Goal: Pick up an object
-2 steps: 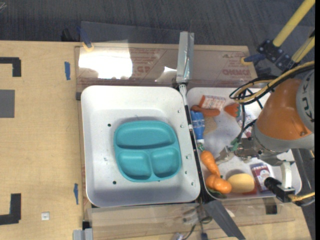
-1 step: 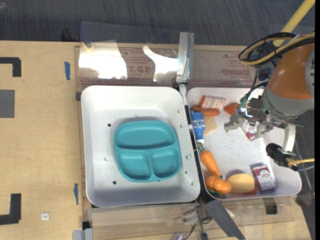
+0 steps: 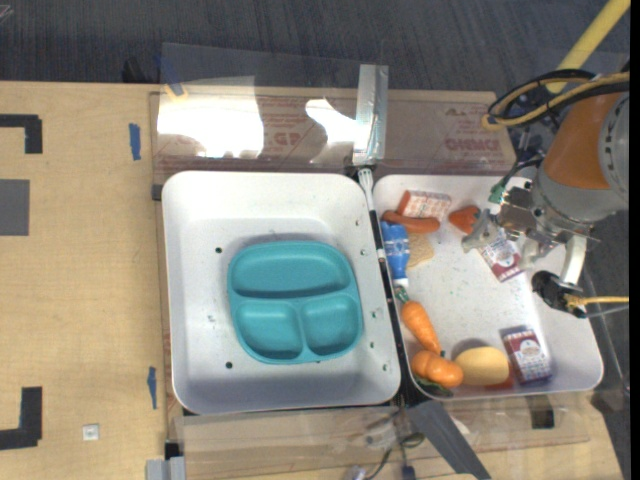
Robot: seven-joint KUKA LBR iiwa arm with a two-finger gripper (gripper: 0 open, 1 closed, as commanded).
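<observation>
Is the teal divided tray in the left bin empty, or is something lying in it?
Empty. The teal tray lies flat in the left bin, and all three compartments show bare teal.

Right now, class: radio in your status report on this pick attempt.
Gripper low over right bin, upper end. Red-and-white packet just beneath. Nothing visibly held. Orange item crowds alongside.

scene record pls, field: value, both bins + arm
left bin: teal divided tray, three compartments
right bin: carrots, yellow potato-like item, small red packet, blue tube, red-and-white box
gripper: over the right bin's upper part, above a small carton
grasp: cannot tell
arm entry: from the right
</observation>
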